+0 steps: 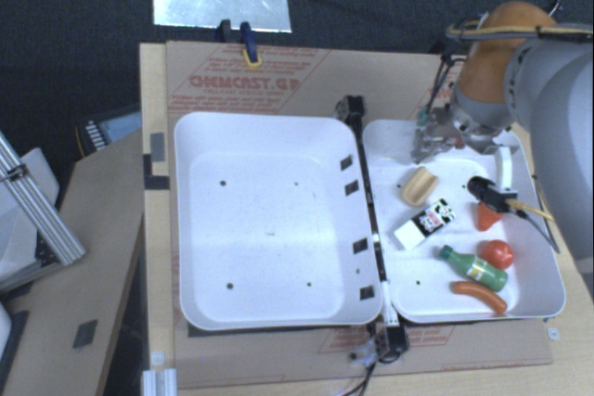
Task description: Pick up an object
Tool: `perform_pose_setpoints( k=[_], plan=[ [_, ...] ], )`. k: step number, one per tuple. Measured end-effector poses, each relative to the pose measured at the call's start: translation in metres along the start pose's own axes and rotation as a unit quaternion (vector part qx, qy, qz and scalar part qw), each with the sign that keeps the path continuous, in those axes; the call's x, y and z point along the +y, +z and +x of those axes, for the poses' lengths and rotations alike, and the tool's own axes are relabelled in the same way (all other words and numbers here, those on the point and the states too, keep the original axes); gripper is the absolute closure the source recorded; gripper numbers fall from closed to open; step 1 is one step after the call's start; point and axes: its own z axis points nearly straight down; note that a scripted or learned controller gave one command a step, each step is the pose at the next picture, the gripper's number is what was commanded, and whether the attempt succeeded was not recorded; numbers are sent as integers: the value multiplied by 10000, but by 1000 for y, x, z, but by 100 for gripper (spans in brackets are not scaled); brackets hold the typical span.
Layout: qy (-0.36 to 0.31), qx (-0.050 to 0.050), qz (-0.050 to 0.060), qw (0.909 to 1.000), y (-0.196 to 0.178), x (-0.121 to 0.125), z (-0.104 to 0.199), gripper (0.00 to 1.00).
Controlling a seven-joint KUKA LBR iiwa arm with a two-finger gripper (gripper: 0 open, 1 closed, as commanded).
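Grey metal at the arm's tip, the gripper [433, 144] hangs over the upper part of the right bin [405, 285], close to its back rim. How its jaws stand cannot be told from this slant, and nothing is seen between them. Just below it in the view lies a tan block [419, 186], apart from the gripper. Below that lies a small white and black box [425, 223], tilted. To the right of the box is an orange-red piece [486, 217]. Lower still, a red tomato [498, 253] sits just beside a green bottle [473, 266] lying on its side. An orange sausage [480, 295] lies near the front rim. The left bin [269, 227] adjoins the right one, both on brown cardboard [278, 74].
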Motion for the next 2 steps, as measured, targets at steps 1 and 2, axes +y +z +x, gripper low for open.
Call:
perform_pose_setpoints(
  k=[1, 2],
  plan=[
    [76, -23, 15, 10000, -49, -59, -96, 100],
    [-23, 26, 32, 10000, -50, -78, 14, 100]
  ],
)
